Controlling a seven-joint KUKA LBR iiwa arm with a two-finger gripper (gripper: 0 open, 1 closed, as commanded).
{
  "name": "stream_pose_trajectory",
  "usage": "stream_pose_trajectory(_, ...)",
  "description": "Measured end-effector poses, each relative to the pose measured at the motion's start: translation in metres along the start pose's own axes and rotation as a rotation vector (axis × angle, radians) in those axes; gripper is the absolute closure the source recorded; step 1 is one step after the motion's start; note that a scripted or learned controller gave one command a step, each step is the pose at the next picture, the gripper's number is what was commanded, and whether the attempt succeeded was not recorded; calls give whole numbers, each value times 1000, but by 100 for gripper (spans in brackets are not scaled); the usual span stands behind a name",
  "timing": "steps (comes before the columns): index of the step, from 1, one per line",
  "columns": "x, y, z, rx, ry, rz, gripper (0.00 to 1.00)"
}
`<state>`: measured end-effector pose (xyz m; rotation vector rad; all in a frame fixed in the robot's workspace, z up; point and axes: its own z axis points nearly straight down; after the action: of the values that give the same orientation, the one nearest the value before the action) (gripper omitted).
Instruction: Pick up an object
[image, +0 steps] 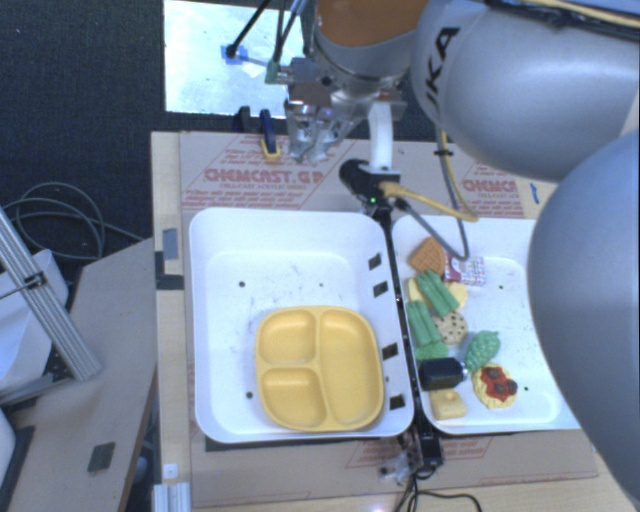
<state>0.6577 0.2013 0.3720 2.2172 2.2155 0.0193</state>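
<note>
The claw (312, 135), its grip state not discernible, hangs at upper centre above the table (250, 180), beyond the left bin (215, 260) holding a yellow tray (320, 366).

Two white bins (215, 300) are shown on a tan cardboard surface (250, 180) printed with red lettering; the left bin is occupied by a pale yellow compartment tray (320, 368). In the right bin, a checked tan waffle (427, 257), green pods (432, 305), a speckled cookie (452, 326), a textured green piece (482, 349), a black block (440, 374) and a yellow piece spotted with red (497, 385) are seen. The arm (530, 90) is rendered in grey with an orange band (365, 22).
</note>
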Motion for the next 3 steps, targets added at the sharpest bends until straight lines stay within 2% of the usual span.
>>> stream_pose_trajectory(1,32,4,237,26,-7,-5,100)
stream_pose_trajectory(2,33,13,34,-7,4,-6,100)
stream_pose_trajectory(3,33,11,35,8,-2,-8,100)
